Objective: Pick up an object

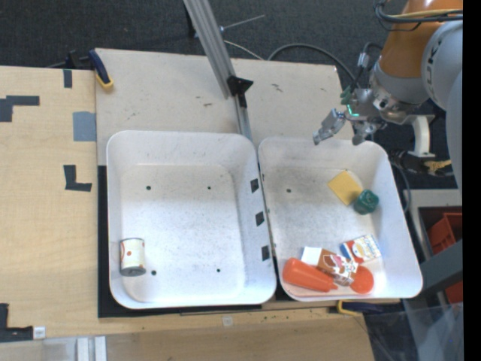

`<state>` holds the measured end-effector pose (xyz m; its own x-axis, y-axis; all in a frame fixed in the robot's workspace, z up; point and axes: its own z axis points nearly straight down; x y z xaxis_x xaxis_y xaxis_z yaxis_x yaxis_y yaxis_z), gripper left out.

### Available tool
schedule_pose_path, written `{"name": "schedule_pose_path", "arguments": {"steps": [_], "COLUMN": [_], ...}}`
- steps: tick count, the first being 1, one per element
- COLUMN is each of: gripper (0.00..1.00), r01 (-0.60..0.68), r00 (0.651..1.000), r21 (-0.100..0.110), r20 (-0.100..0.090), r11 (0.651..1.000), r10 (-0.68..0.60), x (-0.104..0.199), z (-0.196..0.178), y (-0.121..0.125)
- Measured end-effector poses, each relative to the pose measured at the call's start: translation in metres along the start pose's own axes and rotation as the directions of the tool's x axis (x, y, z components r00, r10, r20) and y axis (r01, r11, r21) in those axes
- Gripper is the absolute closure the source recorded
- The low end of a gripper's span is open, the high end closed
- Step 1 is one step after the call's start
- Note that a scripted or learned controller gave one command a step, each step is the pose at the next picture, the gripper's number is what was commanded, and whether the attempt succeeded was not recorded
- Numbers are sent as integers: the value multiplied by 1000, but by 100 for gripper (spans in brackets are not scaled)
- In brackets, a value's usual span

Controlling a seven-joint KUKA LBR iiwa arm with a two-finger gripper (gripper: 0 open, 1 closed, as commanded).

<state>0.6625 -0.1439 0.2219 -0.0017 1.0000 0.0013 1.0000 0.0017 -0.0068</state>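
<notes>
White plastic makes up both bins on the table (173, 89). The left bin (120, 153) has one thing in it, a small can (132, 256) with a white and orange label lying near its front left corner. The right bin (394, 201) has several things. A yellow sponge block (345, 186) lies toward the far right side, and a dark green round piece (367, 201) touches its near right corner. Along the front wall lies an orange carrot-shaped toy (308, 275), and just beside it, to the right, are a small brown and red packet (333, 263), a white and orange carton (362, 249) and a red rounded piece (361, 280), all crowded together.

Above the far edge of the right bin hangs the end effector (342, 128), on the grey arm with its orange band (421, 21) coming in from the right. Its two fingers stand apart, with nothing between them. It is well apart from the sponge block and everything else in the bin. A grey metal bar (214, 40) slants down across the table to the seam between the bins.
</notes>
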Motion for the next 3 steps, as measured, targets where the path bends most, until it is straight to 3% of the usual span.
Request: {"name": "schedule_pose_path", "arguments": {"steps": [1, 3], "gripper": [0, 0], "r01": [1, 0], "r00": [1000, 1000], "r21": [-5, 0], "r20": [2, 2], "r11": [1000, 1000], "r10": [-1, 0], "x": [0, 0], "z": [-3, 92], "y": [1, -8]}}
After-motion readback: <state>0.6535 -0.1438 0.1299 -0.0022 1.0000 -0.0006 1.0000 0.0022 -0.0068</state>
